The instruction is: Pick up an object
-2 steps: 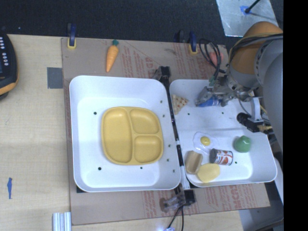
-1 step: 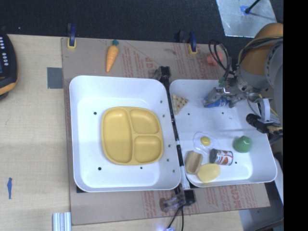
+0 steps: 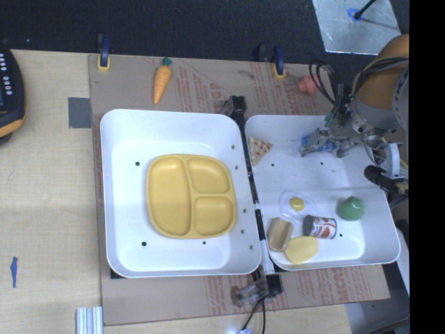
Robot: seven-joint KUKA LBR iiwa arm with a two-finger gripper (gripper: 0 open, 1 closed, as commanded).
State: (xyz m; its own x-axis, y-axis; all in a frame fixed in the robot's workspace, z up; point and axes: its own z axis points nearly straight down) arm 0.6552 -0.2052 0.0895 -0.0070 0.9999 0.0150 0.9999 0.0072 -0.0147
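Pincer [image 3: 327,143] low over the right bin [image 3: 379,252], far side; finger state cannot be told. Relative to the small can [image 3: 320,226] near that bin's front edge: green ball [image 3: 351,208] right, yellow piece [image 3: 301,250] just in front, brown piece [image 3: 279,234] left. Yellow divided tray [image 3: 190,195] in the left bin [image 3: 125,252].

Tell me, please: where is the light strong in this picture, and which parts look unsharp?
In the camera view, the left bin reflects bright light along its left wall; the gripper over the right bin looks soft; the small can label is too blurred to read.
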